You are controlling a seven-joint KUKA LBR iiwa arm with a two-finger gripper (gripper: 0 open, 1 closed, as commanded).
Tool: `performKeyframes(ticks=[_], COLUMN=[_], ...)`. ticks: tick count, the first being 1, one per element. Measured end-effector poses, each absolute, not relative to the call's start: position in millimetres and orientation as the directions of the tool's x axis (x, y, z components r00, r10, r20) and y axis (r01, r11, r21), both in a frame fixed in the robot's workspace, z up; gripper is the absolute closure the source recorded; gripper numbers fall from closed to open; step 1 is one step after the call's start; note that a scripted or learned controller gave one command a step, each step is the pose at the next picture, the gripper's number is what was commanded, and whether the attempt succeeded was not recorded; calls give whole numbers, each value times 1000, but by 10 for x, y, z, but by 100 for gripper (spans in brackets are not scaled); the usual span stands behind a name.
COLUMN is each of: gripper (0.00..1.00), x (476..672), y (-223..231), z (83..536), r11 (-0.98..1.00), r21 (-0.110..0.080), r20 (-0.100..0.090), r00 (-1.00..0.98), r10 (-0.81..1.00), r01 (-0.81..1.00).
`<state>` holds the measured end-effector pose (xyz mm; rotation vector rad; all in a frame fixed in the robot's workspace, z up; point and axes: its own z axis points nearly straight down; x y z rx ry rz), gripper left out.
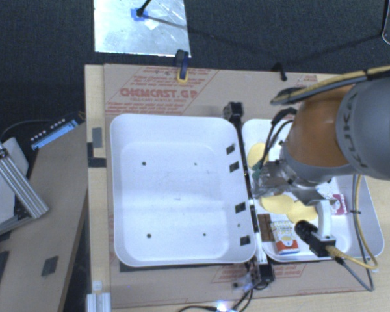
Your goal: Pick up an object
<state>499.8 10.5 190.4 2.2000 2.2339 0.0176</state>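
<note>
The arm's grey and orange wrist [325,135] hangs low over the right bin [370,239] and hides most of what lies in it. My gripper [268,182] is down at the bin's left side, over yellow items. A pale yellow object [287,206] lies just below it, and another yellow piece [255,153] shows above it. Near the bin's front lie a brown packet [265,226] and an orange and white box [285,242]. A red and white item [339,204] peeks out to the right of the wrist.
The left bin [175,187] sits beside the right one, split from it by a black clipped divider [242,174]. A black cable with a yellow wire [338,255] trails over the right bin's front. A silver sheet [142,17] lies beyond the bench.
</note>
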Motion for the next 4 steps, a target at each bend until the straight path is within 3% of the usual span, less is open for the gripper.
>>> performKeyframes(ticks=[1, 2, 3, 4], gripper=[100, 100, 100, 100], x=[5592, 5371, 5189, 4855], y=[631, 728, 1145, 1540], z=[1847, 4118, 4212, 4329], r11=[10, 7, 8, 9], r21=[6, 20, 4, 3], r20=[2, 4, 2, 3], r00=[-10, -7, -8, -9], r10=[1000, 1000, 1000, 1000], r01=[1000, 1000, 1000, 1000])
